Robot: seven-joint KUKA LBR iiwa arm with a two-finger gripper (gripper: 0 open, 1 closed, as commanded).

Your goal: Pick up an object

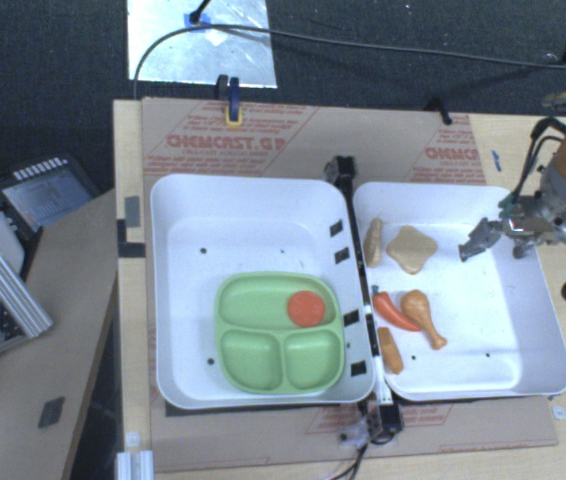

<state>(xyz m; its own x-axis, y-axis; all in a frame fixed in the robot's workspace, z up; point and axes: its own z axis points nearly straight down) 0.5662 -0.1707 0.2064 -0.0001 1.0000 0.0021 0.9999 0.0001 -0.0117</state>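
Several toy foods lying in right bin; drumstick nearest centre, well apart from gripper. Probably light, rigid, slick plastic; best pinched across thick end. Finger state impossible to tell.
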